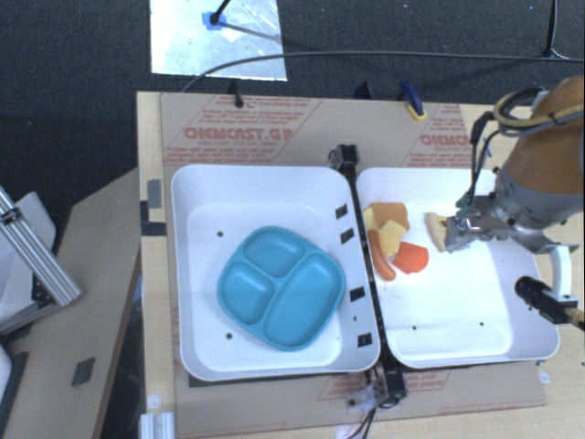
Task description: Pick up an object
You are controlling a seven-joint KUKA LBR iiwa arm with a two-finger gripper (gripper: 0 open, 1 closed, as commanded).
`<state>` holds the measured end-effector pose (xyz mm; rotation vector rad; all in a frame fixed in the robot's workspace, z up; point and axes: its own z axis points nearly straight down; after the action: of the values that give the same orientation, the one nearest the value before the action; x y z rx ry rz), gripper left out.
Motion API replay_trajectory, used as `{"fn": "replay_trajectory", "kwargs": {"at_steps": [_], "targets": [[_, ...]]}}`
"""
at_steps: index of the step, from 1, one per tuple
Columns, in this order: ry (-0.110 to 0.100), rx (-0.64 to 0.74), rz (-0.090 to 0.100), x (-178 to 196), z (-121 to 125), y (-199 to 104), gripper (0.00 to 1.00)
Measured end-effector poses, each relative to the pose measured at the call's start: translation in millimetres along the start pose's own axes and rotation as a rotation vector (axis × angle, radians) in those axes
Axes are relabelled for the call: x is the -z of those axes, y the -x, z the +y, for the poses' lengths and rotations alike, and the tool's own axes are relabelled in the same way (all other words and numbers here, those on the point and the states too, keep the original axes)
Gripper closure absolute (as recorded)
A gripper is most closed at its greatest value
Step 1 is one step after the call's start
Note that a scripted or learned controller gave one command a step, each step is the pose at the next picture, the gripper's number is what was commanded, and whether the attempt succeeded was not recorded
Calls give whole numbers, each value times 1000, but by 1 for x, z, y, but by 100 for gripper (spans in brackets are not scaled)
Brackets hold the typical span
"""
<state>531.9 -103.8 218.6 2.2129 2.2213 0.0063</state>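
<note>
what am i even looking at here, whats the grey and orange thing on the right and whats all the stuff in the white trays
This is one picture from a camera fixed above a workbench, looking down at a slant. The grey and orange shape at the right is a robot arm. Its job is to pick up an object. At its tip is a two-finger gripper, low over the right white bin.

Two shallow white bins sit side by side. The left bin holds a blue divided plate. The right bin holds a small pile of toy food near its left wall: orange and yellow pieces, a red-orange piece, and a pale piece right beside the gripper.

The gripper is too small and blurred here to tell whether it has hold of anything.
</note>
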Motion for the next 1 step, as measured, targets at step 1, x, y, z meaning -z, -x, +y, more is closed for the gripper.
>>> {"fn": "replay_trajectory", "kwargs": {"at_steps": [1], "targets": [[-2,1,1,27,2,0,100]]}}
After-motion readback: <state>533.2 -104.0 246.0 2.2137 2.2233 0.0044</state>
